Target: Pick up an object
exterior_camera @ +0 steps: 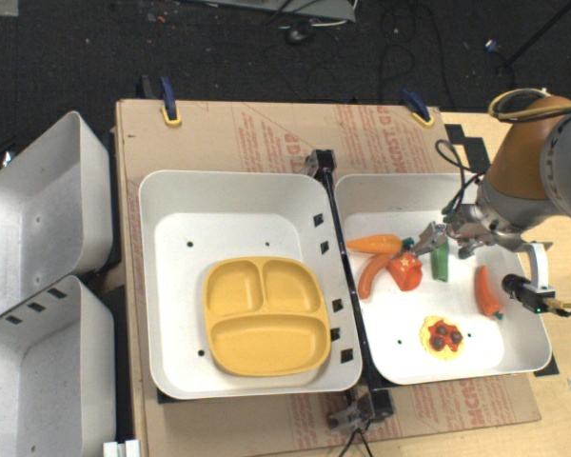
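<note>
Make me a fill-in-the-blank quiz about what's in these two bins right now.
1. The yellow divided plastic plate lies in the ___ white bin.
2. The plate has ___ compartments.
3. The small yellow toy pizza lies in the ___ white bin.
4. The end effector hangs over the ___ white bin.

Missing words: left; three; right; right

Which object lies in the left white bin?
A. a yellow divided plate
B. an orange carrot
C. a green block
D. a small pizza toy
A: the yellow divided plate lies in the left bin; the carrot, green block and pizza toy lie in the right bin.
</note>
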Tool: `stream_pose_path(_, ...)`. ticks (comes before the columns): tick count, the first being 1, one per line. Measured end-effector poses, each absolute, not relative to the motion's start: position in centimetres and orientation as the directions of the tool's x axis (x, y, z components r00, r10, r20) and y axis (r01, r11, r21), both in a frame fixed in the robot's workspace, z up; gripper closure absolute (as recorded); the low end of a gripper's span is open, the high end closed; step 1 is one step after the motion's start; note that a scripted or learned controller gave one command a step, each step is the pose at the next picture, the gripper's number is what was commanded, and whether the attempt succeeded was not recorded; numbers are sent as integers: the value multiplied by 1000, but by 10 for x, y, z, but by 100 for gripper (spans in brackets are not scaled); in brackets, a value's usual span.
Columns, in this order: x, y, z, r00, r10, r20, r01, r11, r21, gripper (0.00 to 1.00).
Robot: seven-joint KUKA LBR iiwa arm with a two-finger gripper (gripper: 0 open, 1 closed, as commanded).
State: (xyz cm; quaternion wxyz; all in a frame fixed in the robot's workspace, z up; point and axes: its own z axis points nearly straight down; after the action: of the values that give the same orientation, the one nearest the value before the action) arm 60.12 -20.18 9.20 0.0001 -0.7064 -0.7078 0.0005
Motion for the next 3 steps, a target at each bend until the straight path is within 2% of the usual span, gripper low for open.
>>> stream_pose_path(1,602,-202,103,-3,1000,-1,1000,3,1,100)
stream_pose_path(3,599,-196,193,-3,1000,-1,1000,3,5,100)
